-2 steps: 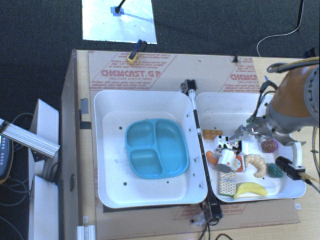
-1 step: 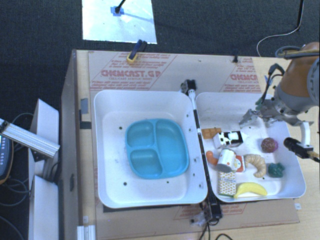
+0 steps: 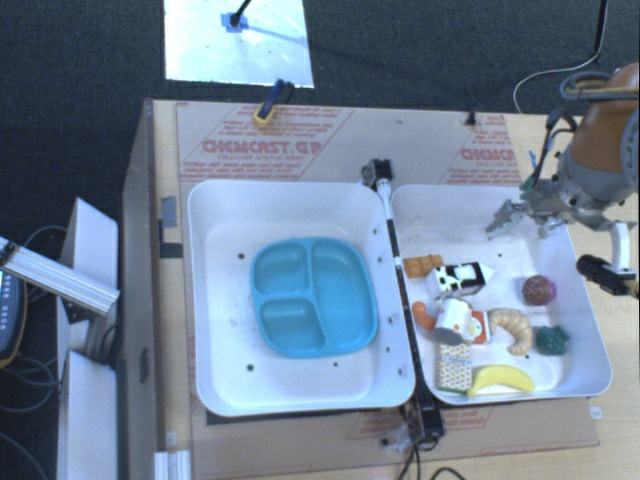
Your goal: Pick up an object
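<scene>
My gripper [image 3: 523, 218] hangs over the far right part of the right bin [image 3: 452, 208], its fingers spread and nothing between them. Below it in that bin lie several small toys: a black-and-white cow [image 3: 462, 278], a maroon ball [image 3: 538, 290], a croissant [image 3: 513, 329], a green broccoli piece [image 3: 551, 340], a yellow banana [image 3: 501, 378], a white cup [image 3: 455, 318] and a patterned cracker box [image 3: 453, 367]. The nearest toys, the cow and the ball, lie well in front of the gripper.
The left bin [image 3: 225, 268] holds a blue divided plate [image 3: 312, 296]. A clamp bar [image 3: 392, 238] runs along the shared rim between the bins. A black part [image 3: 604, 272] juts over the right bin's right rim. An orange stick [image 3: 424, 264] lies beside the cow.
</scene>
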Tool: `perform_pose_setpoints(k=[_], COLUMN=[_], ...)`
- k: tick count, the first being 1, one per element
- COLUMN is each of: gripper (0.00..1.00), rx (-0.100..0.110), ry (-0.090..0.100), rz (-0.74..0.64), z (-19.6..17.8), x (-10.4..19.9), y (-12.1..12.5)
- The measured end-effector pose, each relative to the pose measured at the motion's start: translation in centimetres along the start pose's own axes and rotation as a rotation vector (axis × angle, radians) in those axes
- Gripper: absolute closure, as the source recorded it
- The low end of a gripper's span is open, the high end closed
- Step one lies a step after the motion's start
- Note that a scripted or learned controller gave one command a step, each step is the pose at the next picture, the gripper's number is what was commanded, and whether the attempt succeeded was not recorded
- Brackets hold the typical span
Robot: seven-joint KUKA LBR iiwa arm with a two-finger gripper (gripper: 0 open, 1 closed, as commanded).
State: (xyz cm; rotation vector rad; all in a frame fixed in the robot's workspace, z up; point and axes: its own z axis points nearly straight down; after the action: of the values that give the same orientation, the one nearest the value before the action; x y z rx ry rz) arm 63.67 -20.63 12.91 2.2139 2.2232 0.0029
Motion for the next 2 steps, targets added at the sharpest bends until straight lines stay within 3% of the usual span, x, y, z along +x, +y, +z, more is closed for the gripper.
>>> perform_pose_setpoints(k=[1, 2], gripper=[0.00, 0.00], rx=[0.002, 0.001], ry=[0.000, 0.000], rz=[0.001, 0.002], z=[1.5, -0.1], x=[0.0, 0.0], y=[-0.9, -1.2])
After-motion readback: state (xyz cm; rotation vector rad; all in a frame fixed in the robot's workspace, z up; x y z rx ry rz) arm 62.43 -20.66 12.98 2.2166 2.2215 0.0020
